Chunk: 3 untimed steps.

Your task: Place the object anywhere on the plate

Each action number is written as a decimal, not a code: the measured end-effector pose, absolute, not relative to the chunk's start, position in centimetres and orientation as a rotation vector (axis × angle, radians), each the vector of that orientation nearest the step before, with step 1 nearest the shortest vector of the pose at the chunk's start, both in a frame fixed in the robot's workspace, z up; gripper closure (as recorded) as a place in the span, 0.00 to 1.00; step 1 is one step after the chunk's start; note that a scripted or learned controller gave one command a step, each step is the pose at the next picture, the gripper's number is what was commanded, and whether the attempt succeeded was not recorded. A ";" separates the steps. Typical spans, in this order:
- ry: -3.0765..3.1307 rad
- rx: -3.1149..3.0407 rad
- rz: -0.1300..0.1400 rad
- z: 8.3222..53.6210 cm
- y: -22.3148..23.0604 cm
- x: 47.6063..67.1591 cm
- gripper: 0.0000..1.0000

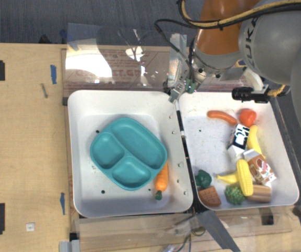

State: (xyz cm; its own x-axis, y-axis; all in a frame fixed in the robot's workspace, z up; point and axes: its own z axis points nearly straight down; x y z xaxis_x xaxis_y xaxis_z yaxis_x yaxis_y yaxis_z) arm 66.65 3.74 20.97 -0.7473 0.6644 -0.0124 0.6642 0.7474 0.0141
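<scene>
From my remote seat I see the gripper (184, 86) small and cluttered with cable, up and to the right of the plate (128, 152), above the far end of the seam where the two bins meet; I cannot tell whether it is open or closed, and nothing is visibly held in it. Behind it the one arm (279, 41) swells into grey casing with a glossy orange band (226, 14). I count one plate: teal, smooth plastic, a rounded rectangle split into three compartments, lying in the left bin (79, 109). I count one carrot (161, 178), orange and tapered with a green end, lying on the bin floor against the plate's lower right rim, not on it. The right bin (203, 140), across the seam from the plate, holds the rest, all of it toy food, on the side away from the plate: one orange sausage shape (221, 116), one red tomato (247, 116), one black-and-white carton (238, 137), one yellow banana (253, 140), one knobbly corn cob (244, 176), one printed box (260, 169), one green broccoli (234, 194), one darker green piece (203, 179) and one brown wedge (210, 196). Both bins are shallow, white and round-cornered, and they sit on a tan surface (19, 140) that stretches away to the plate's left.
</scene>
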 end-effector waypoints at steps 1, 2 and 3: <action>2.902 1.206 0.000 18.5 2.6 66.1 1.00; 2.957 1.058 0.000 18.6 3.3 65.8 1.00; 2.977 1.002 -0.001 18.6 3.2 65.8 1.00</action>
State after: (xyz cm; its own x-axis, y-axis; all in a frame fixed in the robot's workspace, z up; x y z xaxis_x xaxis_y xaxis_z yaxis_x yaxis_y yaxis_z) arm 65.83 3.22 18.60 -0.7964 0.6047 -0.0010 0.6047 0.7964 0.0000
